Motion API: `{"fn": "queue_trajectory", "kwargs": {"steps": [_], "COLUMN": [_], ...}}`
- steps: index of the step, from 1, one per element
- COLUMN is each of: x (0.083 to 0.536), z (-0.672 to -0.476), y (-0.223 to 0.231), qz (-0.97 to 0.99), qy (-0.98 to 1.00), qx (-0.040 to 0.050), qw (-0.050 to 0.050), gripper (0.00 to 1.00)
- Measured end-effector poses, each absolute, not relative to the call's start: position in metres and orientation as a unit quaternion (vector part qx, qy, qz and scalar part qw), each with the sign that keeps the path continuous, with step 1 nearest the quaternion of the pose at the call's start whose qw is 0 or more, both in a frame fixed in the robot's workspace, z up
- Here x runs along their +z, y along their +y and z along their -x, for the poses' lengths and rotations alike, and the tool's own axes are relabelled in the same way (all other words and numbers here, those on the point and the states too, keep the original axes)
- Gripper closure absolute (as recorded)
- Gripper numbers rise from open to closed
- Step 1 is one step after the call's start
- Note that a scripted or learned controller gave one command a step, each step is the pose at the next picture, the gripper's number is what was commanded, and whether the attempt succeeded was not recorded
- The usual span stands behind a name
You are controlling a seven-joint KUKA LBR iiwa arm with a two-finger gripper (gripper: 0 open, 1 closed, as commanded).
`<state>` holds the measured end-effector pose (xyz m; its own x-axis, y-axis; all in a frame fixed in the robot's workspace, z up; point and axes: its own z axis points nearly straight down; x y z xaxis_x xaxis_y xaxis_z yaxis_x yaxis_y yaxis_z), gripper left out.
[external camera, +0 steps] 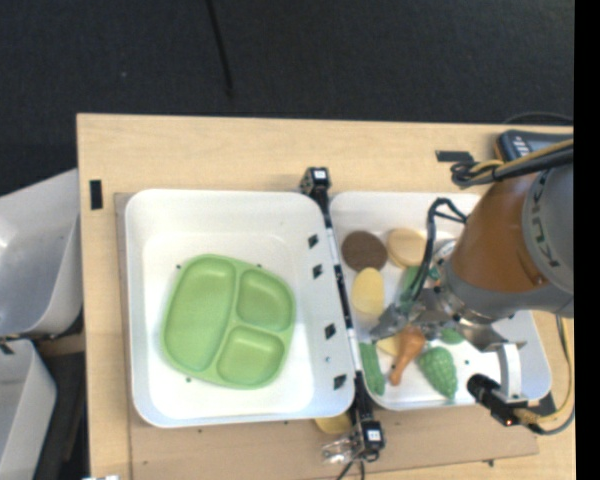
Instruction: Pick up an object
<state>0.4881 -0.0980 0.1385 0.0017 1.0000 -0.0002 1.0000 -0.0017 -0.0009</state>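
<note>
1. Pale wooden bench (200, 148) bears two white bins; the right bin (540, 378) holds toy food.
2. Gripper (405, 318) hangs over the drumstick (405, 351); finger state unclear.
3. Drumstick looks light, stiff, slick plastic; grasping its narrow shaft seems best.

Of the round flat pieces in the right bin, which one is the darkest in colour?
The dark brown round disc, lying at the far left of the right white bin. The tan round disc beside it and the pale yellow oval piece below are much lighter.

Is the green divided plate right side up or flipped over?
Right side up: the green divided plate lies flat in the left bin, its three compartments facing up.
</note>
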Motion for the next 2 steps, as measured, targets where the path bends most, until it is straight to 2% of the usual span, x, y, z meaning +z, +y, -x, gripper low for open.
{"fn": "queue_trajectory", "kwargs": {"steps": [1, 2], "x": [0.149, 0.216], "z": [-0.491, -0.491], "y": [-0.100, -0.021], "qz": [0.710, 0.704], "qy": [-0.705, -0.710], "qx": [-0.0011, -0.0029], "qw": [-0.002, -0.002], "gripper": [1.00, 1.00]}}
